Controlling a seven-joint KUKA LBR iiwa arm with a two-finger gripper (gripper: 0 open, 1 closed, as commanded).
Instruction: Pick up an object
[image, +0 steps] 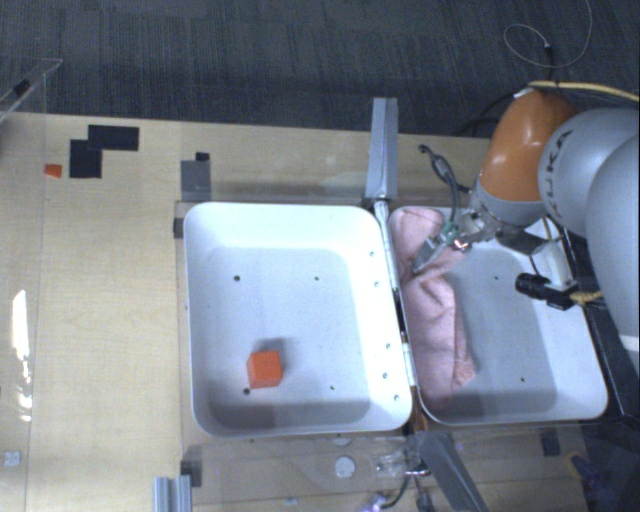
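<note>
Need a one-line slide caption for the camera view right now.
KUKA gripper poised over a pink cloth in the right bin; an orange block sits in the left bin.

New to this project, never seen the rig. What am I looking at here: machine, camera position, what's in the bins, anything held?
One camera looks down at a slant on a bench with two shallow white bins. The grey arm with the orange band is a KUKA robot reaching in from the right. Its gripper is low over the pink cloth, which lies along the left side of the right bin. The left bin holds a small orange block. I can't tell whether the gripper has caught the cloth.
</note>
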